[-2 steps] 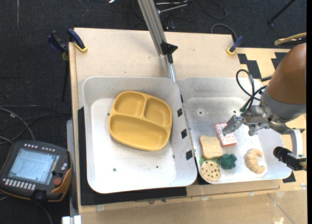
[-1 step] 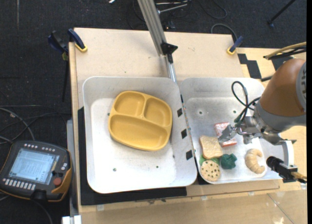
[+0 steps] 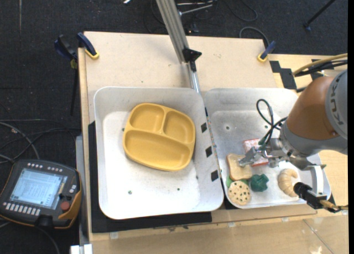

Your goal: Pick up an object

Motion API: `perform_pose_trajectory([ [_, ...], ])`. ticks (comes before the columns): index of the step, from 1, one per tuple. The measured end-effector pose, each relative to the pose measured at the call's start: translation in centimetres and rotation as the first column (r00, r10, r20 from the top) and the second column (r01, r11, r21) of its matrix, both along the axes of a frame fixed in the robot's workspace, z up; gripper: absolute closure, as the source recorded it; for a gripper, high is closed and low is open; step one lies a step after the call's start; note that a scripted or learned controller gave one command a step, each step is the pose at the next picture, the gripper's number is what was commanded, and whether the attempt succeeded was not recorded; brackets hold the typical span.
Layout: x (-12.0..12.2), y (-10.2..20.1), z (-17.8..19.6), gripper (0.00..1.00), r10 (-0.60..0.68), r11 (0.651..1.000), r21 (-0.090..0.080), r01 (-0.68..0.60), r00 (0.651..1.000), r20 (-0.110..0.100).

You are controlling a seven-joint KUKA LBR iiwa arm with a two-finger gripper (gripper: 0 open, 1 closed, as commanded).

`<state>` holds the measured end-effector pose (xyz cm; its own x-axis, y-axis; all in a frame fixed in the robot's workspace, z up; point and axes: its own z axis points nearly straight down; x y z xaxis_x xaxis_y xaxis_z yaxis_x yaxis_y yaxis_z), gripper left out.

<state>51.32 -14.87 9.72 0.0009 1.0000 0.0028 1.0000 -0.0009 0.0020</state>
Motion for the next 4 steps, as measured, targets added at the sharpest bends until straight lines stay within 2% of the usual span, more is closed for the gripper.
perform_pose_trajectory([
  [1, 0.2, -0.1, 1.2, 1.00, 0.000, 1.000, -0.003, 0.000, 1.000, 0.006],
  [2, 1.3, -0.2, 6.8, 1.00, 0.004, 1.000, -0.005, -0.004, 1.000, 0.005],
  [4, 2.1, 1.1, 15.9, 1.00, 0.005, 1.000, -0.005, -0.005, 1.000, 0.004],
])
